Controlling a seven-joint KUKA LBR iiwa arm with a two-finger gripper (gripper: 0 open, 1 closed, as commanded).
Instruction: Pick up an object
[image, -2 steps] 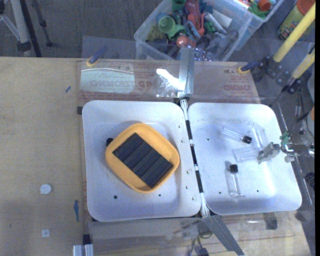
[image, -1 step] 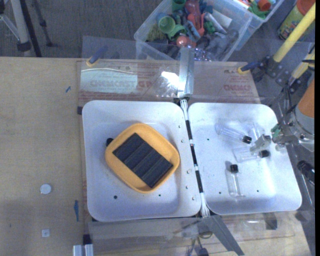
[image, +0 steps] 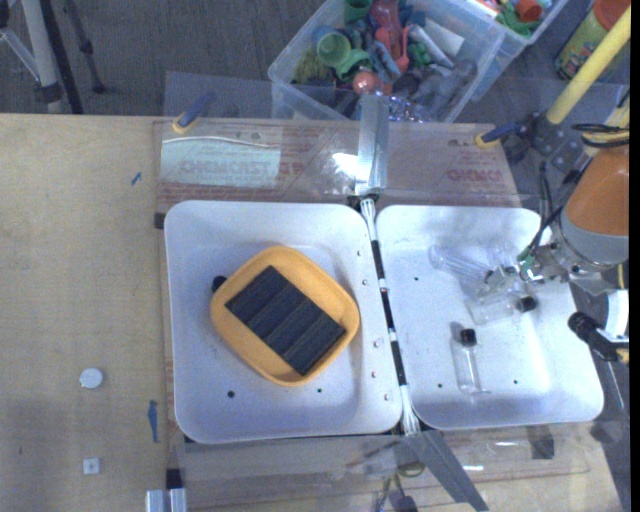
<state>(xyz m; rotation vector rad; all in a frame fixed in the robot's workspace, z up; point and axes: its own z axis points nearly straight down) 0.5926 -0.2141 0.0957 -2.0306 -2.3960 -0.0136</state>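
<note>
Camera view: I see a yellow tray with dark slats (image: 284, 316) lying in the left bin (image: 190, 240), a clear vial (image: 466, 362) in the right bin (image: 560, 395), and the tool (image: 510, 283) low over clear plastic; its opening I cannot tell.

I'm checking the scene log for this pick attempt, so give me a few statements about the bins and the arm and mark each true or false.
1. The yellow tray with a dark slatted top lies in the left bin. True.
2. A small clear vial with a dark cap lies in the right bin. True.
3. The yellow tray sits in the right bin. False: it is in the left bin.
4. The claw hangs over the left bin. False: it is over the right bin, near its right side.
5. A clear tub of coloured toys stands beyond the bins. True.
</note>
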